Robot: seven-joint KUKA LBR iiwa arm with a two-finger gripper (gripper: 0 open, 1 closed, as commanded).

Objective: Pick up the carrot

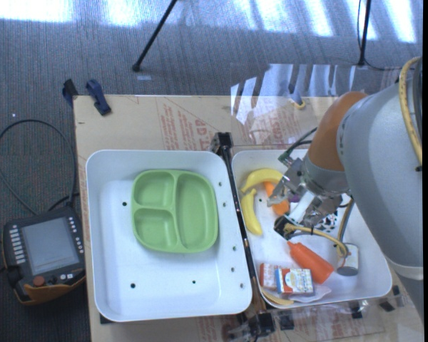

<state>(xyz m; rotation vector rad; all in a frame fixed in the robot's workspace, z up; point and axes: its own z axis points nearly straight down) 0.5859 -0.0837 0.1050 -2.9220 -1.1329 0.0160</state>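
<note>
Setting: grey carpet surrounds a wooden surface (164, 120) that carries two shallow white bins side by side.
Nearest item: a small printed carton (288, 279) lies at the front edge of the right bin (374, 280).
Carrot: the carrot (310, 257) lies on the floor of the right bin, just behind the carton, with its thick end toward the front right and its narrow end pointing up toward the gripper.
Gripper: the gripper (289, 216) hangs low over the middle of the right bin, just above the carrot's narrow end; whether it is apart or together I cannot tell, and nothing is seen clamped in it.
Arm: the grey arm (374, 155) with its orange band reaches in from the right and covers much of the right bin.
Banana: a banana (253, 194) curves along the left side of the right bin, beside a small orange piece (269, 189).
Left bin: the left bin (114, 276) holds a green divided tray (175, 210).
Left side: a handheld control pendant (43, 251) sits on the carpet.
Far: blue clamps (96, 95) grip the surface's back left corner, and tripod legs (157, 30) stand on the carpet beyond.
</note>
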